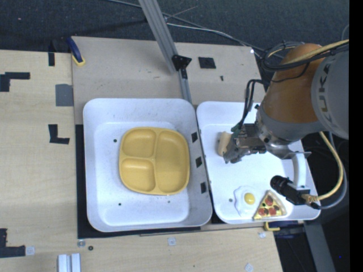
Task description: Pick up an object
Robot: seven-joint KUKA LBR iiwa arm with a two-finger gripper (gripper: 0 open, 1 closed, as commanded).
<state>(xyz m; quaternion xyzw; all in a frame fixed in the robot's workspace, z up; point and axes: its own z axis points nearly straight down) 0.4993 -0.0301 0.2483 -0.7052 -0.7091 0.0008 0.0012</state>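
My gripper (pixel 233 152) hangs low over the left part of the right bin (pixel 212 169), its dark fingers pointing left and down. A small tan object (pixel 223 143) lies right against the fingers at the bin's left side; I cannot tell whether it sits between them. A toy fried egg (pixel 247 199) and a toy pizza slice (pixel 269 205) lie at the front of the same bin. A yellow divided plate (pixel 153 160) lies in the middle of the left bin (pixel 102 152).
The grey and orange arm (pixel 295 95) covers the right bin's right half. A black cable connector (pixel 286 189) hangs near the pizza slice. A metal pole (pixel 164 33) slants across the bench behind the bins.
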